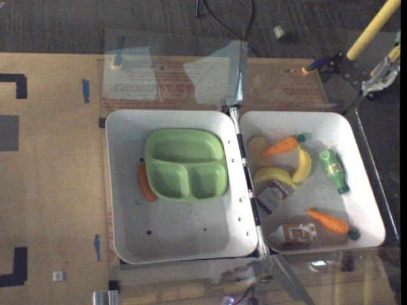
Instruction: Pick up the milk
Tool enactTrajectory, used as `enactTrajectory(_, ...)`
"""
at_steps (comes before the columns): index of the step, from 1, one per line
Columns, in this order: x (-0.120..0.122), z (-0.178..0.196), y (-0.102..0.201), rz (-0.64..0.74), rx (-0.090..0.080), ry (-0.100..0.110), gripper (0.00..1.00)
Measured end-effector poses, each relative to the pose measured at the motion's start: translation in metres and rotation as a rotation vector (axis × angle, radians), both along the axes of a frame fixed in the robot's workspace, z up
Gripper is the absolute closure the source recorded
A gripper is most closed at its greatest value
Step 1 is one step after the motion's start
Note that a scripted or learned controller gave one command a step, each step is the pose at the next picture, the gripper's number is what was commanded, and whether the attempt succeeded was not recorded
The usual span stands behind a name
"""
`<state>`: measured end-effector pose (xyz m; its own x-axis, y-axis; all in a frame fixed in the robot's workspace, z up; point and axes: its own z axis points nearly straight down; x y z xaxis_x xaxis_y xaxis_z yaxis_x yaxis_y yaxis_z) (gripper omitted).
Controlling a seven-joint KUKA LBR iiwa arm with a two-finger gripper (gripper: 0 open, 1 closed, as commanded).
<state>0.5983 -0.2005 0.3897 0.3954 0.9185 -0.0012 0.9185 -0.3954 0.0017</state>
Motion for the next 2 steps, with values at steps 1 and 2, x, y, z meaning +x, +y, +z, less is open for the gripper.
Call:
enactTrajectory(1, -0.109, 0.022, 0.026, -0.063, 0.002, 0.003, 0.0)
enactTrajectory(2, -0.118, 0.045, -0.005, -0.237, -0.001, -0.001, 0.0)
